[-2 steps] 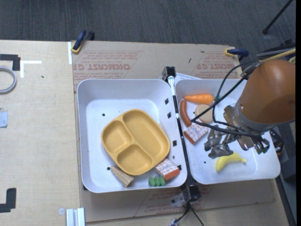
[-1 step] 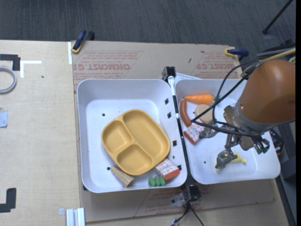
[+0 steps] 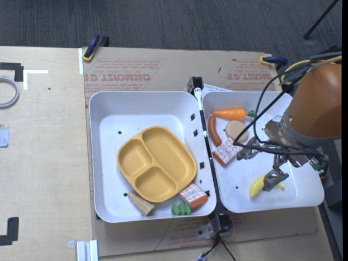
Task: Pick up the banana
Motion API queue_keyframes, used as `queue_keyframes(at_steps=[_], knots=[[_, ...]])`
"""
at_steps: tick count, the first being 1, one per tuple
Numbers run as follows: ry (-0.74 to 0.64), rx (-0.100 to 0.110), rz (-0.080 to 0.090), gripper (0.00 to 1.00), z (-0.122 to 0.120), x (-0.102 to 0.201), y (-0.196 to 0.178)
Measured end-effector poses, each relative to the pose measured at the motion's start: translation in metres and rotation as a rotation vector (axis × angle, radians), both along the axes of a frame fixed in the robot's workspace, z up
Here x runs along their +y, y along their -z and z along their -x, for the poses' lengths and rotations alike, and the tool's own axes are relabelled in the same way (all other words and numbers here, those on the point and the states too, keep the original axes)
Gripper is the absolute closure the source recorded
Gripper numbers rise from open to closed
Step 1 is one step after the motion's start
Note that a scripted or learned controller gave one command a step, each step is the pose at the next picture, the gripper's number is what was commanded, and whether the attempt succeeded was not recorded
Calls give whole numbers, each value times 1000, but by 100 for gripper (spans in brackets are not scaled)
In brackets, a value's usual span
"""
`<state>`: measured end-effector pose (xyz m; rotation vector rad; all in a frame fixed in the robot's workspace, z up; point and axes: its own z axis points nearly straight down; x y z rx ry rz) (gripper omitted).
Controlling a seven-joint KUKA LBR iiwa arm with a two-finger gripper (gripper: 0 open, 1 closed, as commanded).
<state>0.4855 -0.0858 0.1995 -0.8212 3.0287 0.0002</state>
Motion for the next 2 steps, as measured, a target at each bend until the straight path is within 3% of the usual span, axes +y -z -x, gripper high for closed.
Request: queue_keyframes(at_steps=[1,2], knots=[[-84,2,0,0,-2,-25,107],[-220,-1,1,0,-2,-40,46]])
